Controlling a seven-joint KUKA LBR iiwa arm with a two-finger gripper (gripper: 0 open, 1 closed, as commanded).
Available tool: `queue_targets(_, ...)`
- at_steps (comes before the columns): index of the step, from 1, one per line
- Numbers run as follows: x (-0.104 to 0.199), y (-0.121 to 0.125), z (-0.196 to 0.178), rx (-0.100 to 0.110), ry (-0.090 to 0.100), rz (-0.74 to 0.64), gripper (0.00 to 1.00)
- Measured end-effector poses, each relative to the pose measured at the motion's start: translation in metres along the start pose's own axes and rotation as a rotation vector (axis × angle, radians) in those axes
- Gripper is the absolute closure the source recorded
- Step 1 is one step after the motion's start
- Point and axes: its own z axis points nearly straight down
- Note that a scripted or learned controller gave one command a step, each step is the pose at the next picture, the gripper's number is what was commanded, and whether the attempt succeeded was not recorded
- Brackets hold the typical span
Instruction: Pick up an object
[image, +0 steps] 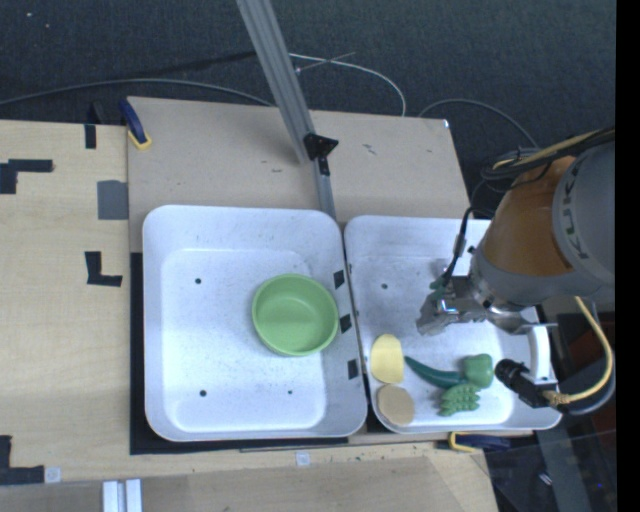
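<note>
In the camera view, the arm (545, 235) reaches in from the right edge, wrist bent downward over the right bin (400, 250). Its gripper (440, 312) hovers above a green toy vegetable (440, 372), beside a yellow lemon-like piece (387, 358). A green bowl (294, 314) sits in the left bin (180, 300).

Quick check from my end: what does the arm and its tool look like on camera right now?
The grey, rounded arm carries a broad orange band above the wrist. Thin dark cables run down to the small metallic tool. A yellow cable loops below the arm beside a black cylindrical fitting.
</note>
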Motion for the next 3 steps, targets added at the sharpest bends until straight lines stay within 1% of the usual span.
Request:
queue_targets(1, -0.003, 0.006, -0.044, 0.000, -0.001, 0.001, 1.00)
queue_targets(2, -0.003, 0.007, -0.079, 0.001, 0.000, 0.001, 1.00)
queue_targets(3, 0.057, -0.003, -0.079, 0.006, 0.002, -0.005, 1.00)
